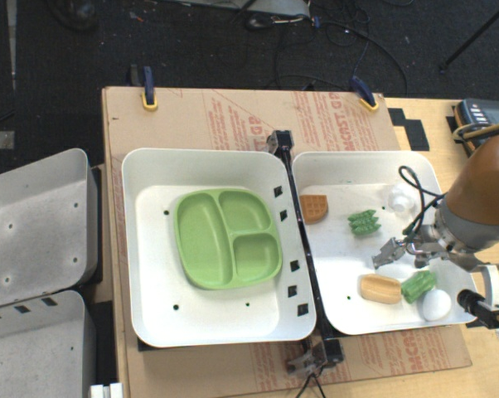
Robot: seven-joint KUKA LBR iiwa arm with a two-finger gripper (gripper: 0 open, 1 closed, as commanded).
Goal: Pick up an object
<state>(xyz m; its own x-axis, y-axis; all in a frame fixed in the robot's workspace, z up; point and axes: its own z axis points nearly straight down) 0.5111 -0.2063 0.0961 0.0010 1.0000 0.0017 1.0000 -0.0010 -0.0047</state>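
In the right bin (341, 322), nearest its front edge, lie three things in a row: a tan, bread-like oval piece (380, 288), a green object (419, 286) just beside it, and a white egg-shaped object (436, 304) touching the green one toward the front right corner. Just behind them hovers the end effector (392, 254) of the grey arm (482, 197); its fingers are spread, with nothing between them, above bare bin floor. Farther back sit a small green leafy piece (363, 222) near the middle of the bin and a brown wedge-shaped piece (313, 207) against the left wall. A whitish object (396, 197) lies toward the back right, its shape hard to make out. In the left bin (150, 247) a green divided tray (229, 237) lies flat in the middle. Both bins rest on the bench (233, 114).
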